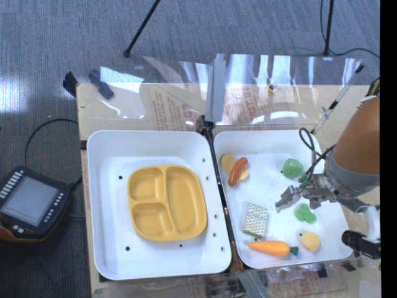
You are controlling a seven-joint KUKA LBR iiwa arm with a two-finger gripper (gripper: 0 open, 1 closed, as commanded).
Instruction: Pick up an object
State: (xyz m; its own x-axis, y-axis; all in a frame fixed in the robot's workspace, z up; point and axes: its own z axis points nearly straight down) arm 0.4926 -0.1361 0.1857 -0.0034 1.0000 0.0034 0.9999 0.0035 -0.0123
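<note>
Gripper [286, 200] spread, grasping nothing, above right bin [273, 146] with six toy foods; one yellow tray [167, 201] left.

I watch through one fixed camera, mounted above the bench [155, 107] and tilted down at a slant, far enough back to frame the left bin [102, 166], the right bin [273, 135] and surrounding floor.
</note>
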